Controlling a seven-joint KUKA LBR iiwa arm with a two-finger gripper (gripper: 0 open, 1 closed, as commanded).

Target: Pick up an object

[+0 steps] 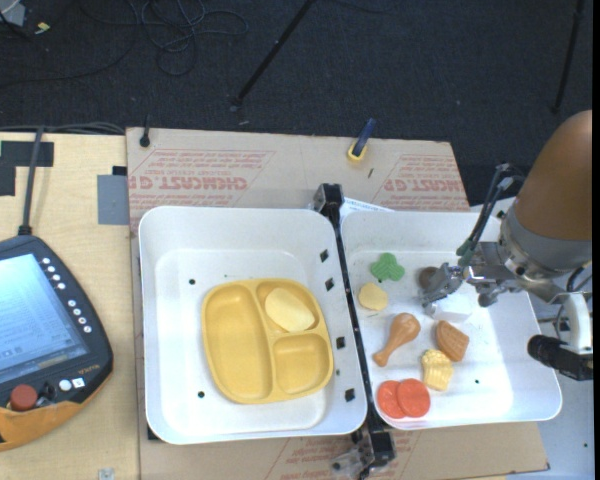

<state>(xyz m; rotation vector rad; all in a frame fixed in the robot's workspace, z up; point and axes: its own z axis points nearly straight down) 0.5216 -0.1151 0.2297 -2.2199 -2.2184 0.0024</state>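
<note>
Two white bins [170,268] on cardboard-covered bench [230,173], dark floor [280,48] behind; gripper [435,288] state unclear.

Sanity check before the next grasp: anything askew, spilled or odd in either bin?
Nothing stands out. The yellow divided plastic tray lies flat in the left white bin, a pale yellow oval piece in its upper right compartment. The toy foods, including the brown drumstick and green piece, lie apart in the right white bin. The claw hangs above them.

green piece [386,266] | drumstick [397,337] | sliced tomato [404,398] | right bin [520,408]
</note>
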